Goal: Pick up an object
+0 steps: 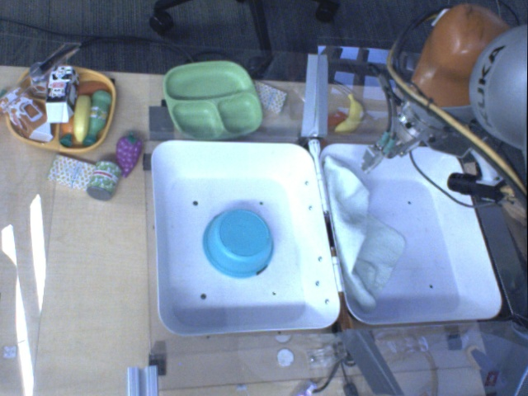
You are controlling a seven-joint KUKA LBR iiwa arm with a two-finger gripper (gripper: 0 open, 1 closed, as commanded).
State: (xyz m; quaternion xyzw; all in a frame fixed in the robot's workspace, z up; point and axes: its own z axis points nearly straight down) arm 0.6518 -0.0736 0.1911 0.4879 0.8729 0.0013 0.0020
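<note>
A blue bowl (pixel 239 242) lies upside down in the middle of the left bin (pixel 177 180). A crumpled white cloth (pixel 363 229) stretches along the left side of the right bin (pixel 454 246), from its back corner to near the front. My gripper (pixel 371 160) hangs over the back of the right bin, pointing down and to the left. It is just right of the cloth's upper end. Nothing shows in its grasp.
Behind the left bin sits a green divided tray (pixel 210 97). A toy banana (pixel 353 112) lies behind the right bin. At the far left are a yellow bowl of toy food (pixel 66 110), purple grapes (pixel 126 151) and a small can (pixel 103 180). Black cables (pixel 462 184) cross the right bin's back right.
</note>
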